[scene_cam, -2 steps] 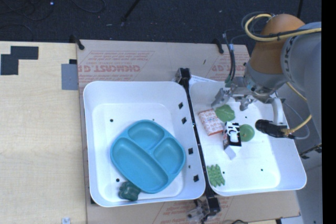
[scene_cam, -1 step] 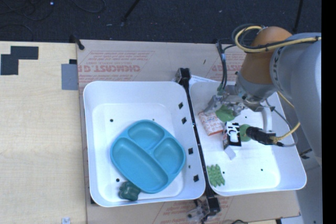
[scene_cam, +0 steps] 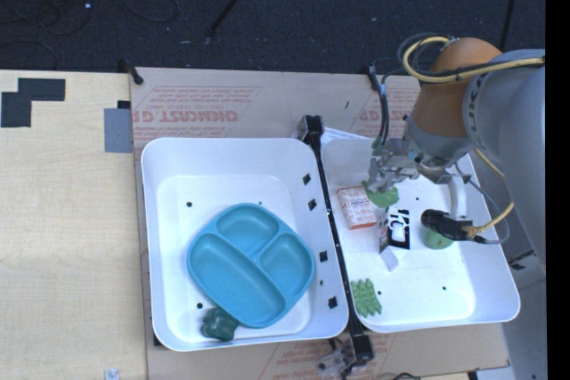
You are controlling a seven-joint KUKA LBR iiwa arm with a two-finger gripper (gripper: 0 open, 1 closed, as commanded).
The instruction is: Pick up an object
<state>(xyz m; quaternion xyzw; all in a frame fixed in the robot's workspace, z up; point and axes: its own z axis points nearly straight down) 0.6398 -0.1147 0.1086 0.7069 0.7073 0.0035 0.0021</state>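
Left bin (scene_cam: 169,157): sitting on the bench, holding a blue divided plate (scene_cam: 251,263) that is lying tilted across its floor
Dark green lump (scene_cam: 218,325): resting at the plate's lower left edge, too small and dim to identify
Bin divider: black clips are running along the shared rim between the two bins
Right bin (scene_cam: 463,298): its far right rim is being hidden under the arm
Green knobbly piece (scene_cam: 365,296): lying near the lower left of the right bin, well apart from the gripper
Orange-pink packet (scene_cam: 356,207): lying flat near the upper left of the right bin, just beside the gripper; its print is too blurred to read
Black and white item (scene_cam: 395,230): lying just below the gripper, its shape hard to make out
Gripper (scene_cam: 384,189): pointing down into the right bin, with something pale green showing at its tip; whether the fingers are spread or pinching it is impossible to tell
Green round object (scene_cam: 436,237): lying in the right bin, partly covered by a black part with a cable
Arm (scene_cam: 499,116): reaching in from the right, its orange band bending over the bin's far side, its grey body being cut off at the right
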